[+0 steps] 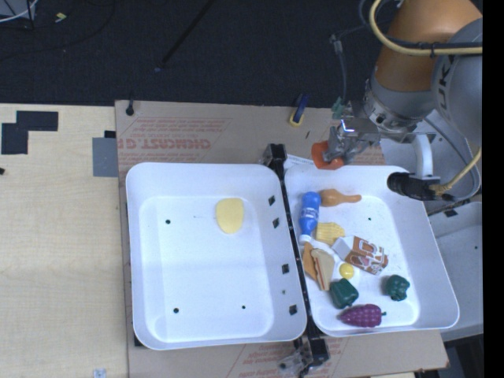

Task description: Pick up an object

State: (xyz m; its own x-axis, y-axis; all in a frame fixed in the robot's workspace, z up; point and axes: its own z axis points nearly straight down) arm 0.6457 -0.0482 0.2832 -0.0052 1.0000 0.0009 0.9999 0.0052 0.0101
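My gripper (339, 153) hangs over the back rim of the right bin (431, 258), near its far left corner. A small orange-red object (324, 156) shows between the fingers, which are shut on it, and it is held clear of the bin floor. The right bin holds several items: a blue bottle (309, 213), an orange gourd-shaped toy (340, 198), a yellow ridged piece (330, 231), a brown and white carton (367, 255), a bun-like toy (318, 265), a green pepper (398, 287) and purple grapes (361, 316). A pale yellow object (230, 215) lies alone in the left bin (150, 274).
A black divider strip (288, 235) runs between the two bins. A small blue and yellow tool (298, 110) lies on the cardboard behind the bins. The arm's grey body and orange band (425, 30) hang over the right bin's far right corner.
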